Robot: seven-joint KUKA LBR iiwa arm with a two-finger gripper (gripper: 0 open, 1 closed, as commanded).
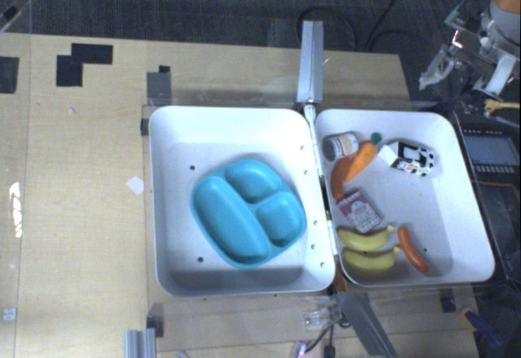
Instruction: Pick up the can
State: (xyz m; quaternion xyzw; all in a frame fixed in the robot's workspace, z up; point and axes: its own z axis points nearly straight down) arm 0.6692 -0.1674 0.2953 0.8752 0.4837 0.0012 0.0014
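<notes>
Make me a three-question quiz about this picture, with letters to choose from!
1. Where does the can lie?
A. right bin, far left corner
B. on the blue tray
C. outside the bins

2. How many bananas are there?
A. one
B. two
C. five

3. Where is the gripper?
A. touching the can
B. inside the left bin
C. beyond the right bin's far right corner

Answers:
1 A: it sits in the right bin beside the carrot.
2 B: two lie side by side.
3 C: it is well clear of the can.
</notes>
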